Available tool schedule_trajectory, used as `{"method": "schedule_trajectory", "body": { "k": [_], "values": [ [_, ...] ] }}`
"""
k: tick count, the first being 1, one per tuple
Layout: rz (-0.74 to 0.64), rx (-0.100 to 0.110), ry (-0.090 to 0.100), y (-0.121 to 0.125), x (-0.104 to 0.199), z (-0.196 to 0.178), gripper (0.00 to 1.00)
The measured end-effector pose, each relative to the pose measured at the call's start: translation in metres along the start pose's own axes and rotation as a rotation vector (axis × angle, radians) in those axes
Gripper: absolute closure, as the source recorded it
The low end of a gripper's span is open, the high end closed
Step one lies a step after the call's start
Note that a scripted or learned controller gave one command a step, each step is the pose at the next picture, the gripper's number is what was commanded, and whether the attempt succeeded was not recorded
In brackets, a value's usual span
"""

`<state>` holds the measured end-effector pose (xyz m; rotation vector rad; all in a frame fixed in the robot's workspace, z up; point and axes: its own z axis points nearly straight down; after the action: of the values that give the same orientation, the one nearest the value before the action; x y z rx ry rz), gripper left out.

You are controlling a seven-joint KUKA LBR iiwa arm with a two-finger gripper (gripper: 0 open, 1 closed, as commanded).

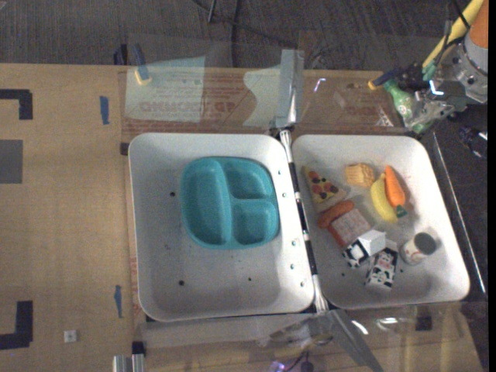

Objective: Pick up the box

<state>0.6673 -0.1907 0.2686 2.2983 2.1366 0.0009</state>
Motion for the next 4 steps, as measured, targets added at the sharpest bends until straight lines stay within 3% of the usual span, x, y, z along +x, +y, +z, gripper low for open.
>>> {"method": "schedule_trajectory", "body": {
  "k": [1,2,3,4],
  "values": [
    [0.125,0.005,0.002,-0.058,0.028,0.042,1.0],
    [0.125,0.004,0.003,-0.058,0.028,0.042,0.0],
    [0.124,0.002,0.002,-0.057,0.028,0.032,1.0],
    [0.258,0.001,0.0,-0.008,-0.005,-0.036,1.0]
  ]
}}
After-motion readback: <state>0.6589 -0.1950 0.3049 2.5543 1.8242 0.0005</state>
